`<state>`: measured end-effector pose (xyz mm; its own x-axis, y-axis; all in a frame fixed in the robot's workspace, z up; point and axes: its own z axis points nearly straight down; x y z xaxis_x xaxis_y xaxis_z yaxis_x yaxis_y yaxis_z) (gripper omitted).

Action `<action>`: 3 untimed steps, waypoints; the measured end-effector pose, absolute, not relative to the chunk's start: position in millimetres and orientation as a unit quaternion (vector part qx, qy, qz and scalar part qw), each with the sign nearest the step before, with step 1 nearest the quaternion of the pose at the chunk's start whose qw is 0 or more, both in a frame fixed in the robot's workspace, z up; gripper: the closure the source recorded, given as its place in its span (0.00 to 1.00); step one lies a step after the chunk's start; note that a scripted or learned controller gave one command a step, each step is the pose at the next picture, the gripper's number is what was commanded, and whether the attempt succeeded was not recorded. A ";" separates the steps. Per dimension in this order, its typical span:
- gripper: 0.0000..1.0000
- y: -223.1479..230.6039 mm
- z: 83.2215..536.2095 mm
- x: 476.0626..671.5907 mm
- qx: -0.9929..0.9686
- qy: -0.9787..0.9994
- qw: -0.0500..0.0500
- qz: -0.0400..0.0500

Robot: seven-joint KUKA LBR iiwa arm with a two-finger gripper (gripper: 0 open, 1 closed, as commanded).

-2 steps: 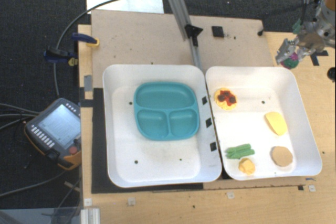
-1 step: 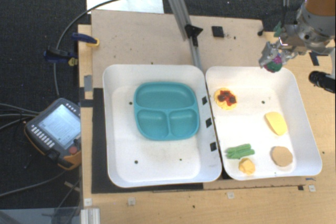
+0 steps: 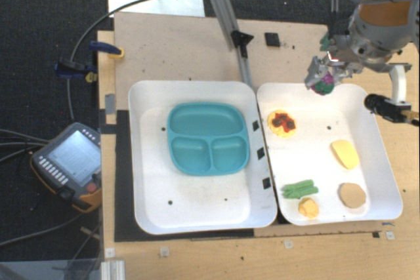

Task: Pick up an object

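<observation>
Gripper raised over right bin's far edge, clamped on small purple and green toy. Probably light, stiff plastic, a bit slick; best pinched across its middle. Below in same bin: pizza piece, yellow wedge, green beans, small yellow lump, tan cookie. Teal divided plate in left bin. Nothing blocking lift.
</observation>
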<state>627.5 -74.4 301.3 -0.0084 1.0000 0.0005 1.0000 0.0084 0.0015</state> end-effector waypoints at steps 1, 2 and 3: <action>1.00 -23.9 278.5 614.6 0.704 0.710 -0.001 0.001; 1.00 20.0 276.0 601.2 0.704 0.710 -0.001 0.000; 1.00 74.6 267.5 576.2 0.703 0.711 -0.001 0.000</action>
